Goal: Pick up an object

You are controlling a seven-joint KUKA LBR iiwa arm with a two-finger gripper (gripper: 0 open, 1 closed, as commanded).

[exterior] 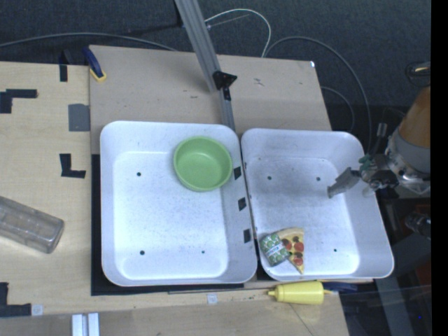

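Camera view shows the grey two-finger gripper [341,184] hovering over the right side of the right shallow white bin [318,142]; whether it is released or clenched, I cannot tell, and nothing is visibly between its tips. A flat pizza-slice toy with green and red toppings [285,248] lies near that bin's front-left corner, long axis diagonal, its narrow tip pointing toward the front right. A round green plastic bowl [202,163] sits upright in the left shallow white bin [126,208], by its back-right corner. A yellow squeeze bottle [301,293] lies on the surface just in front of the right bin.
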